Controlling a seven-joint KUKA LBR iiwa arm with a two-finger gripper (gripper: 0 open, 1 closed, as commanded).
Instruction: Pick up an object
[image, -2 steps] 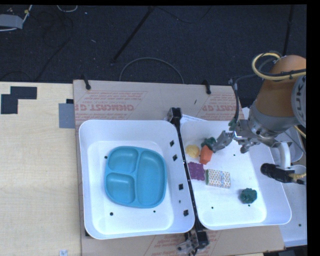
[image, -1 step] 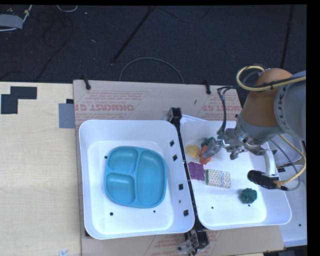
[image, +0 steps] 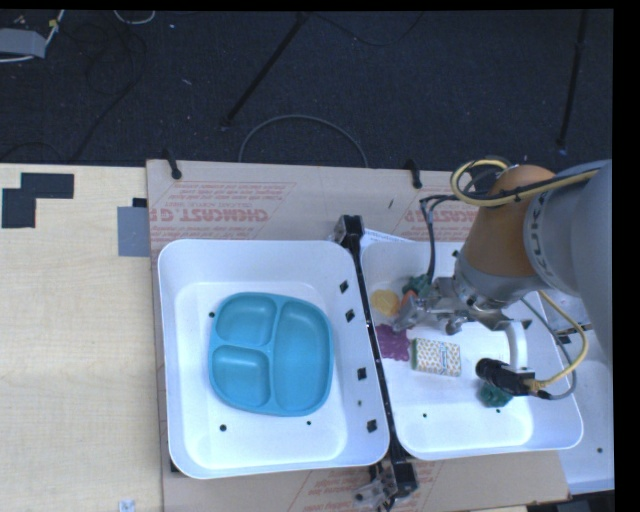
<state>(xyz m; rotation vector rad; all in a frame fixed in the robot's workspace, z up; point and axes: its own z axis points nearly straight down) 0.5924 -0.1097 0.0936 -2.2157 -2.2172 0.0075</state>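
A divided plate (image: 270, 352) lies in the left bin (image: 190, 270). In the right bin (image: 470, 430), a packet (image: 437, 357) lies right of a clump (image: 393, 347), with a round piece (image: 385, 300) above the clump.

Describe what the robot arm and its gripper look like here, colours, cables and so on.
The arm is a thick, rounded grey tube with a bulbous orange band above the wrist. A yellow cable loops over that band, and a thin black cable runs down beside it. The gripper is a small cluster of silvery metal parts.
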